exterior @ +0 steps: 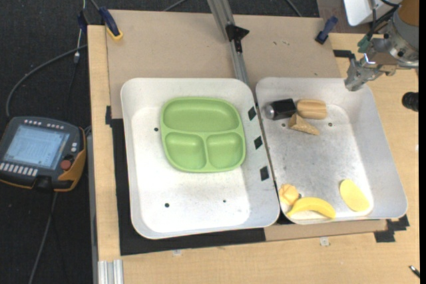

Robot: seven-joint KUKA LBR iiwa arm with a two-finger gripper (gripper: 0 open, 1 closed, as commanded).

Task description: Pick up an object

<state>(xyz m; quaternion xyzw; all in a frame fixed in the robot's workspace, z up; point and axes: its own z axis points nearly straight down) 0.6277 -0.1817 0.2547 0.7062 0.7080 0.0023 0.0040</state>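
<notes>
The claw [355, 78] sits at the upper right corner of the right bin [393, 163], over its back rim, and nothing shows between its tips; whether it is open or closed cannot be told at this size. It hangs from the grey arm [403, 36] that reaches in from the right. Inside the right bin, nearest the claw, a tan bread roll [311, 109] lies near the back wall, with a black and silver cylinder [279, 109] just beside it on the left and a small tan wedge [303, 126] touching or almost touching both from the front. At the front of this bin lie a yellow banana [313, 207], a small pale yellow piece [288, 194] touching its left end, and a yellow oval slice [354, 195] apart to the right. The left bin [143, 196] adjoins the right bin and holds a green divided plate [202, 134] with one long compartment at the back and two smaller ones at the front. Both bins rest on the brown surface [173, 43]. A handheld control unit [40, 153] with a screen lies on the dark floor to the left of the surface.
</notes>
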